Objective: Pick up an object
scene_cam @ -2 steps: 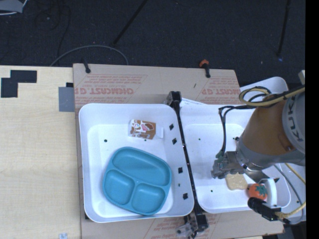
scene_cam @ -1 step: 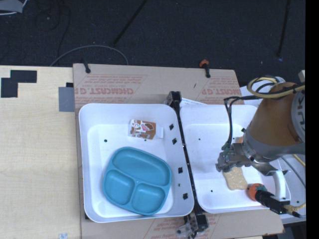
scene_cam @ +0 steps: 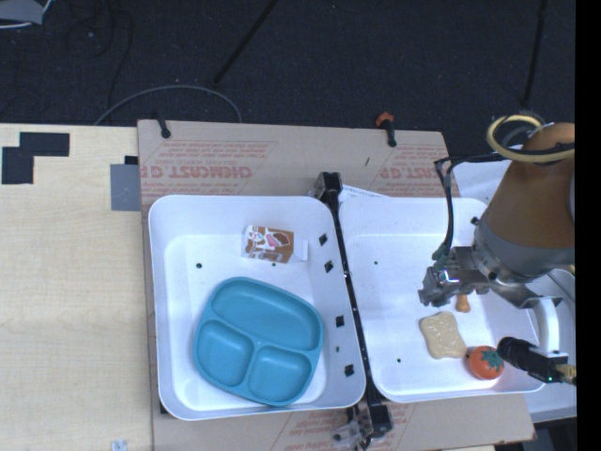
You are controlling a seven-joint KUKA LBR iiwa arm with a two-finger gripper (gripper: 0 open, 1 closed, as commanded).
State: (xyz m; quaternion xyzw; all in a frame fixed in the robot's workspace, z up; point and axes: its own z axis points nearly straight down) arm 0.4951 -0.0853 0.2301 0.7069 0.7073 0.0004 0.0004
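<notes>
Hovering low in the right bin (scene_cam: 394,252), the tool (scene_cam: 439,287), its grip state impossible to tell, hangs just above a toast slice (scene_cam: 442,334): probably light, stiff, flat, best pinched across its edges.

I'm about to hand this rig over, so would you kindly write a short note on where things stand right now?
Gripper: low over the right bin, near its right side; the view does not settle whether it is open or shut, and nothing shows held in it.
Right bin: a toast-shaped toy lies just below the gripper, a tomato-like toy sits at the lower right, and a small orange piece lies beside the gripper.
Left bin: a blue divided plate and a small printed packet.
Done: no pick shows yet.
Left: grasp one object and lift it; the toast toy looks nearest.
</notes>
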